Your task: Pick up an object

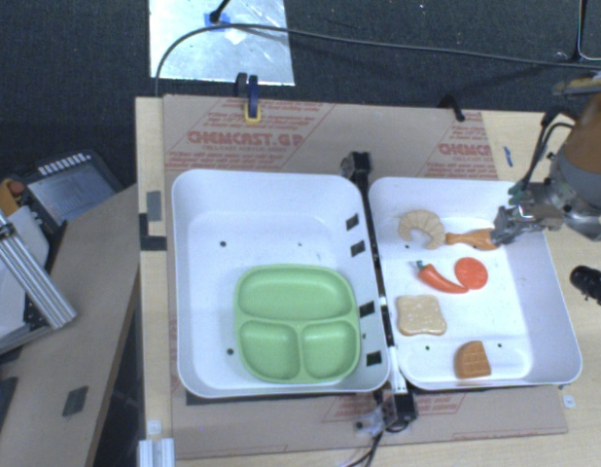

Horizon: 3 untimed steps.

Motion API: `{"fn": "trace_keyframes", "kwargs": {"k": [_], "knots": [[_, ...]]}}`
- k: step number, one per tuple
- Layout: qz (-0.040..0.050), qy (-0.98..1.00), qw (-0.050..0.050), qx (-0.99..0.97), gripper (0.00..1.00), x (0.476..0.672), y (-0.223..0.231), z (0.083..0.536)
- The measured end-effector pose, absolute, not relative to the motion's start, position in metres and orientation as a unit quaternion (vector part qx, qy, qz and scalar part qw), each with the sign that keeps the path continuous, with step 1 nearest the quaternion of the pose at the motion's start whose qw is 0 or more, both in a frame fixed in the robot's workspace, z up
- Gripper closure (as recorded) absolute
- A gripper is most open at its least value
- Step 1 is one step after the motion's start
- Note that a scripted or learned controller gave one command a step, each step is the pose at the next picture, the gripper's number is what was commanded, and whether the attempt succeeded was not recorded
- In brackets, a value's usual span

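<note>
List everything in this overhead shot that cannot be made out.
- The hand: small and blurred at the right bin's far edge, so its finger state is unclear.
- The orange food piece: its end by the hand is covered, so contact or grasp is undecidable.
- The arm: cut off by the right frame edge.
- The clip on the board: too small to identify.

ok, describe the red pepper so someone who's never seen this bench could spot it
Look in the right bin, the one without the green tray. Near its middle lies the red pepper, a small curved pod with a tiny green stem pointing up-left, just left of the round red tomato slice and above the toast slice. It is the only long, pointed red item there.
</note>
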<state>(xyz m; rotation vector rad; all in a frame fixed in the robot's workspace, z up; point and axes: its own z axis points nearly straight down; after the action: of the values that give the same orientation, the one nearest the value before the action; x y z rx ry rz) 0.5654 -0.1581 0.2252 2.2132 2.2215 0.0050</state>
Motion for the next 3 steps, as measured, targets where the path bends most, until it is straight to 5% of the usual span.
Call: {"fn": "trace_keyframes", "kwargs": {"k": [1,3], "knots": [[0.0019,0.709,0.003,0.706,1.00,0.567,-0.158,0.276],[0.0008,0.710,0.000,0.704,1.00,0.580,-0.052,0.261]]}}
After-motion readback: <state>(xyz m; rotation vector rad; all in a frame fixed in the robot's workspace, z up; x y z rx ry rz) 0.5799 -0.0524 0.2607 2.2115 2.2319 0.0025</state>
